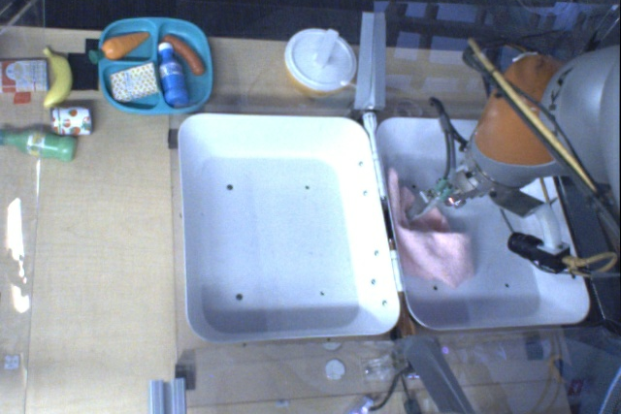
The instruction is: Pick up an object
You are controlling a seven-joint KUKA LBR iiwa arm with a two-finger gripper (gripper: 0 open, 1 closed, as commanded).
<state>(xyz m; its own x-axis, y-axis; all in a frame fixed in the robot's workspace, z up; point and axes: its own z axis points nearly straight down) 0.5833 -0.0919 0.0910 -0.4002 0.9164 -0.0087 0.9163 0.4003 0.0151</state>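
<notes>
Down in the right bin (pixel 543 305) the pincer (pixel 424 205) sits on the upper edge of a pink cloth (pixel 435 242), its fingers drawn close together with what looks like a fold of the fabric pinched between them; the cloth seems bunched up toward the tips, though from where I stand the grip itself is small and hard to make out for sure. That cloth lies against the bin's left wall, spread flat toward the near side and crumpled where the metal meets it. I'd guess the arm (pixel 514 126) comes in low and slanted from beyond the cloth so it can reach a soft thing that offers no firm edge, catching a ridge of it instead. Left of the cloth, over the dividing wall, is the left bin (pixel 281 228). Farther off past that, a blue tray (pixel 155 65) of toy food and a banana (pixel 58 78) sit on the bench, out of play.
</notes>
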